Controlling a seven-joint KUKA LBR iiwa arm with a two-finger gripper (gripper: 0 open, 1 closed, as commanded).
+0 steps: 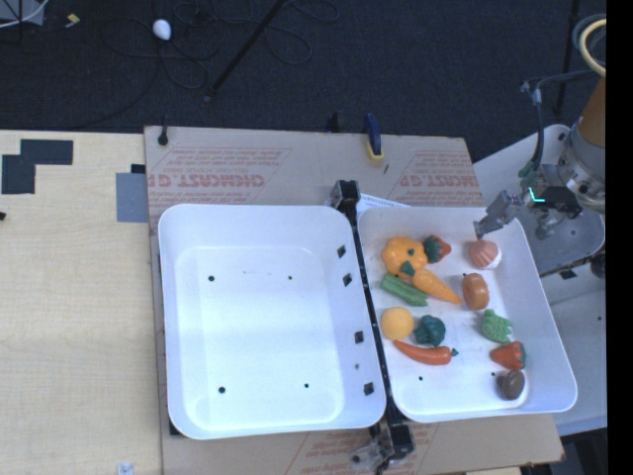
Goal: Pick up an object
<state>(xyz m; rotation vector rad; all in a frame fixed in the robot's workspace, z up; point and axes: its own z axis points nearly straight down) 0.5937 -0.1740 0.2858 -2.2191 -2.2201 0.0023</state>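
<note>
1. Bins stand side by side on the bench: we see the left bin (188, 265) and the right bin (549, 349), touching along their middle edge.
2. We see the gripper (514, 214) at the far right corner of the right bin, above its rim. Two dark fingers point down and apart from each other, one near the rim and one further right, so it looks spread, with nothing between them.
3. Just beside the left finger, inside the bin, lies a pale pink shell-like object (484, 254). It is close to the finger, but we cannot tell if they touch.
4. Near it lies a brown oval object (476, 290), and to the left an orange pepper (406, 254), a small red and green object (435, 248), a carrot (435, 285) and a green pod (403, 290).
5. Nearer to us are a yellow ball (398, 323), a dark green piece (429, 331) and a red chili (425, 353).
6. At the near right side we see a green leafy piece (497, 326), a red piece (508, 355) and a brown round piece (510, 385).
</note>
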